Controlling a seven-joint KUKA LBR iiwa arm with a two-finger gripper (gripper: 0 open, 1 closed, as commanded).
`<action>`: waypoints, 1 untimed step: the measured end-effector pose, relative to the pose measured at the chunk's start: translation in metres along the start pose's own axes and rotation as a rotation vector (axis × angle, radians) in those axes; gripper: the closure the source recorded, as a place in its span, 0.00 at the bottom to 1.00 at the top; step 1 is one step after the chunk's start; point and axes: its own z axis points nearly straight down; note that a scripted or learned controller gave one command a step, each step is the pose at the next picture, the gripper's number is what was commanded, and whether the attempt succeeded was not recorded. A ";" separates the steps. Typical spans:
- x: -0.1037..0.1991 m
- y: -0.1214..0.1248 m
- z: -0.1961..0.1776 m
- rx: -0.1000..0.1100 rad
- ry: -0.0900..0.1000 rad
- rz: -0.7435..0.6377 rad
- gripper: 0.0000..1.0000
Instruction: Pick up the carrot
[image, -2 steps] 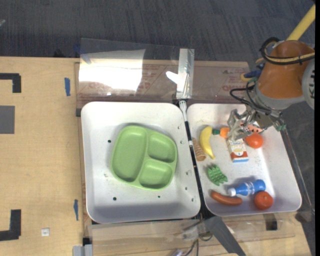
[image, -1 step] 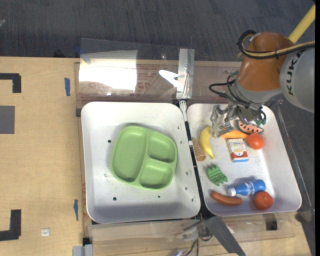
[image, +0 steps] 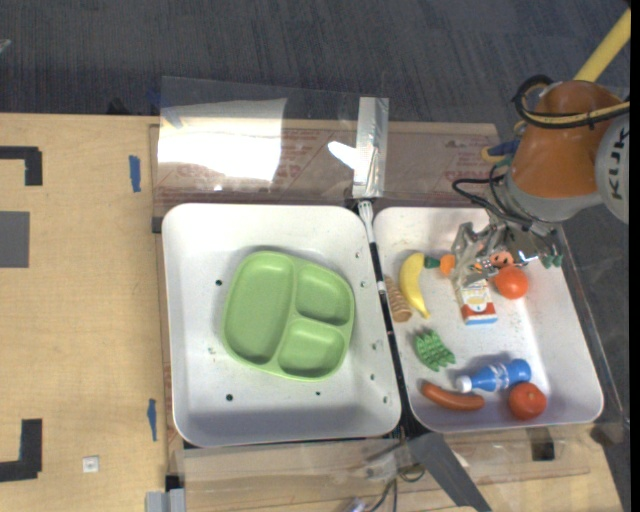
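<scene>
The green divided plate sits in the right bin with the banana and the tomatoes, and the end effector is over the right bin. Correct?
Not quite. The camera view shows the green divided plate in the left bin, alone. The banana and the tomatoes lie in the right bin, and the end effector is over that right bin.

Left bin (image: 190, 330): white, holding a light green divided plate (image: 288, 314). Right of the plate, in the white right bin (image: 575, 330): yellow banana (image: 413, 283), orange carrot (image: 446, 263), dark green ridged piece (image: 433, 349), blue-and-white bottle (image: 494, 377), red sausage (image: 451, 397), two red-orange tomatoes (image: 527, 400).
</scene>
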 end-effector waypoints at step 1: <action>0.097 -0.009 -0.121 0.005 -0.007 0.212 1.00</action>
